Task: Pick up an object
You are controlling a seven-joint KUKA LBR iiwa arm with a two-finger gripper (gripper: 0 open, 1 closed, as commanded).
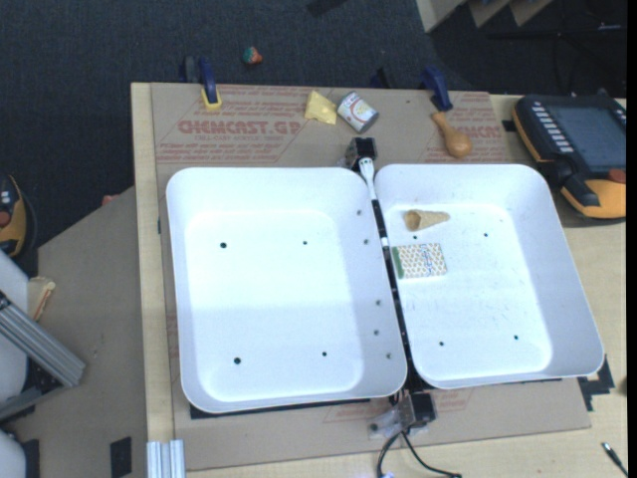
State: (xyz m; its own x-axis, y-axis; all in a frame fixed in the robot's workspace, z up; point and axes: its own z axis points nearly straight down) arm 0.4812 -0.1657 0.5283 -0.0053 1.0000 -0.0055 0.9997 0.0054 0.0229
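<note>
Looking down over the bench, I see two white bins side by side on a brown board printed with red letters. The left bin has four small dark dots on its floor. The right bin holds the two things I could pick. A small tan wedge lies near the bin's far-left corner, close to the wall it shares with the left bin. Just nearer the camera, apart from the wedge, a flat green-and-white patterned packet lies against that same left wall.

How my hand stands, spread or pressed together, I cannot tell.

Beyond the bins, on the bare board, a yellow scrap and a small white box lie just beside each other, and a tan wooden-looking piece lies further right. Two blue clamps grip the board's far edge. A black clip sits where the two bins meet at the far side, and a cable runs out from under their near junction. A control pendant with a dark screen and orange casing rests on the bench to the right. A small coloured ball lies on the dark carpet beyond the board.
</note>
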